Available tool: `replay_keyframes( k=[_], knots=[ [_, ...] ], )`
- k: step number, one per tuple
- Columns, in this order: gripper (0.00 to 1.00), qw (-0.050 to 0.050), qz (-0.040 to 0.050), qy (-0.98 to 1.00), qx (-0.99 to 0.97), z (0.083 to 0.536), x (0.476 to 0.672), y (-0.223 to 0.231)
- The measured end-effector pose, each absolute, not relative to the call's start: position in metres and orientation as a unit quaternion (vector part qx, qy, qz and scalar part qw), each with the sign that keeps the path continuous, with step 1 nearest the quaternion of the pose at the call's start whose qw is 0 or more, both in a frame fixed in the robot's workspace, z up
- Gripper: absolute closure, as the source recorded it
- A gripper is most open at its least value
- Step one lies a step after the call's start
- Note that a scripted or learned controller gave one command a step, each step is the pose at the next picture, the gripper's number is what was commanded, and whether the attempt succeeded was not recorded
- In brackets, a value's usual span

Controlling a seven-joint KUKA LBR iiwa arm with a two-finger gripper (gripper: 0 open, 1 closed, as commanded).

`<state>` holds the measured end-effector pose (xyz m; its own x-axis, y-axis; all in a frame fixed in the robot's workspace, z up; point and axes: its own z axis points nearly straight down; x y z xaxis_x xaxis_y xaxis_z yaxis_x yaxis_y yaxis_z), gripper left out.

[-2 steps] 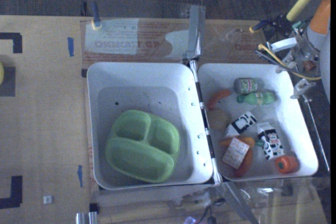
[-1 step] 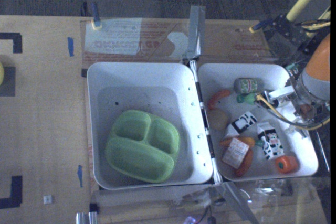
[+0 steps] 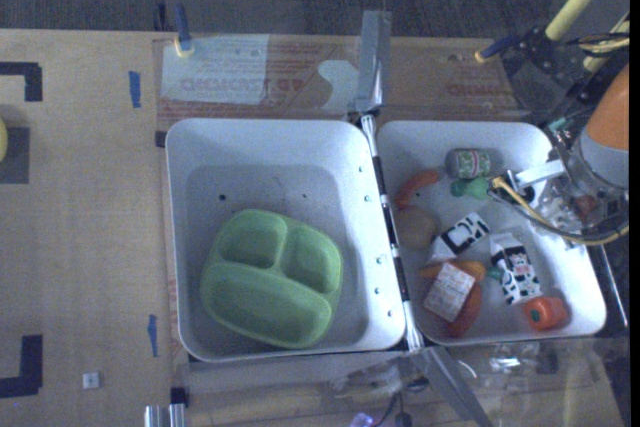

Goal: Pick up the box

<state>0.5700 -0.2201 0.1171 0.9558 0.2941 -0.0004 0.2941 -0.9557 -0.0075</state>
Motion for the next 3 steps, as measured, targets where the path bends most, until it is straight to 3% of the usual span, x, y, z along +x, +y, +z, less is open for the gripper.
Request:
replay_keyframes(
  k=[1, 2, 3],
  knots=[
    [1.00, 0.001, 0.0004, -0.125, -0.992, 0.246, 0.618, -0.178],
    [1.00, 0.001, 0.0002, -0.165, -0.986, 0.093, 0.530, -0.220],
    [1.00, 0.001, 0.0005, -0.114, -0.993, 0.251, 0.570, -0.187]
  ],
)
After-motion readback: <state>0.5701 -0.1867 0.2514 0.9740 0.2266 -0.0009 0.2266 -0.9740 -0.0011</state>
